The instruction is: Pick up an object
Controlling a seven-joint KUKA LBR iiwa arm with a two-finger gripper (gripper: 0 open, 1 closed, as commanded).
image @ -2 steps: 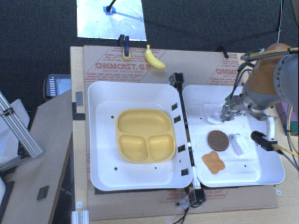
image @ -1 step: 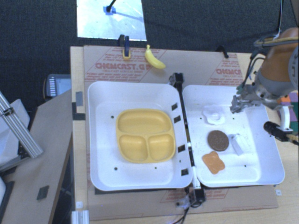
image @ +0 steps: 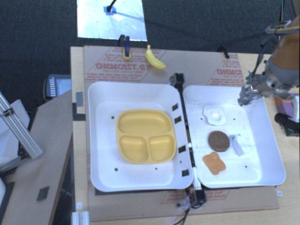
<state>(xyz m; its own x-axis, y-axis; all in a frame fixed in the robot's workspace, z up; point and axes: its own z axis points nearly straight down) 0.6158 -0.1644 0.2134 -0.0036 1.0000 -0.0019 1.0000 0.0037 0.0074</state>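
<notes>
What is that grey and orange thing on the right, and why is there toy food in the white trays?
That is a robot arm. A computer program moves it. At its end is a gripper with two fingers, like a small claw. It hangs over the far corner of the right bin, and I see nothing between its fingers.

One camera above the bench took this picture, looking down at a slant.

In the right bin lie toy foods: a white fried egg, a brown round cookie, an orange piece, and a small grey piece. In the left bin sits a yellow plate with three sections. A toy banana lies behind the bins. The robot's job is to pick one thing up.
</notes>
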